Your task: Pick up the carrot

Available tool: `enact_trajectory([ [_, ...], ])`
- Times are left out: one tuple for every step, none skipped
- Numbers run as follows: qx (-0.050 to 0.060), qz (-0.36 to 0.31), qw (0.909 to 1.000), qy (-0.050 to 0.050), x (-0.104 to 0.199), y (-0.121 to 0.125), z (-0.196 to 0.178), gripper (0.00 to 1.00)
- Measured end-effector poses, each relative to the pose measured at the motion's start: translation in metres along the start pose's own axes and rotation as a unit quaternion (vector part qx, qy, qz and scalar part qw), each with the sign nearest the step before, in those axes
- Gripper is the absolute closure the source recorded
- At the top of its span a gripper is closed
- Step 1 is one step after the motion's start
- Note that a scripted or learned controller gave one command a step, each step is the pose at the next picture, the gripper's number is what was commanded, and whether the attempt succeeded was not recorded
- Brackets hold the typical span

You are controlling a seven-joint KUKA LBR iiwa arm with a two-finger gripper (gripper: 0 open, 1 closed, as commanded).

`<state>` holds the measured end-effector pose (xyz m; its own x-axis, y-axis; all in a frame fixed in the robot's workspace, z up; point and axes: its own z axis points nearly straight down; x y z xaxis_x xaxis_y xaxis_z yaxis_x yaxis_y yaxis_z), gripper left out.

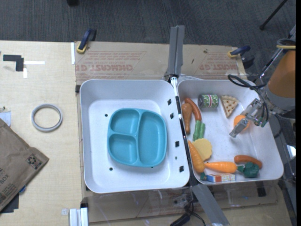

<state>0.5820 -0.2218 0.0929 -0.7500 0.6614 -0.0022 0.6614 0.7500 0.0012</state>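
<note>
Right bin (270, 140): carrot (221, 166) btwn sausage (248, 160), box (221, 177).

Looks like a robotics lab to me. You've got a plywood bench (37, 79) with cardboard (127, 60) clamped down by blue clamps (86, 40), a tape roll (47, 117), and grey office carpet (141, 8) behind it.
</note>
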Motion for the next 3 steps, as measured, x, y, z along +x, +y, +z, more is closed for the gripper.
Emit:
enact_trajectory([
  [-0.001, 0.000, 1.0000, -0.002, -0.001, 0.001, -0.010, 1.00],
  [0.000, 0.151, 0.9886, 0.000, 0.026, 0.093, 0.001, 1.00],
  [0.001, 0.199, 0.9801, 0.000, 0.045, 0.167, -0.099, 1.00],
])
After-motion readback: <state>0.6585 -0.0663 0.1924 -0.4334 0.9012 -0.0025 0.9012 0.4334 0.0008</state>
